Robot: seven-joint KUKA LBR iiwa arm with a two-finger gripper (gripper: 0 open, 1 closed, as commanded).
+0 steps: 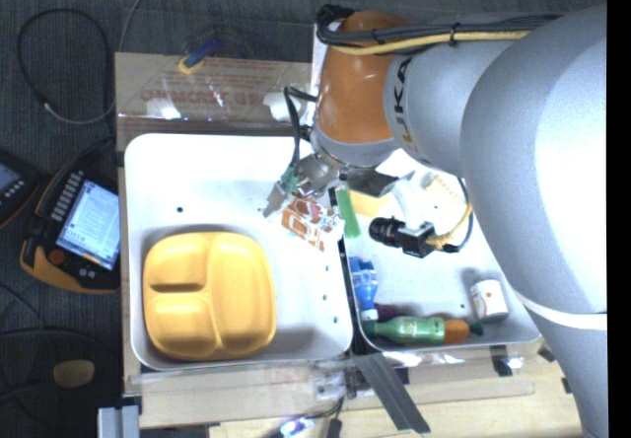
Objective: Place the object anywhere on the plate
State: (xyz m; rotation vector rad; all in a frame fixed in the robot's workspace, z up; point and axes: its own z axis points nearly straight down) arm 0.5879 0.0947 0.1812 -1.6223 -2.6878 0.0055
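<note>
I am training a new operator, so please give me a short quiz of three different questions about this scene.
1. True or false: the yellow plate lies in the left bin.
2. Which lies along the right bin front wall? A) a green bottle B) a red cup C) a spoon
3. Fill in: the hand is above the ___ bin.

Key: 1 true. 2 A, the green bottle. 3 left; whether the small orange-and-white object under it is gripped cannot be told.

A green bottle [412,330] lies along the near wall of the right bin [513,335]. A blue tube [364,286] rests near it. A handheld control pendant [74,225] sits left of the bench.
</note>
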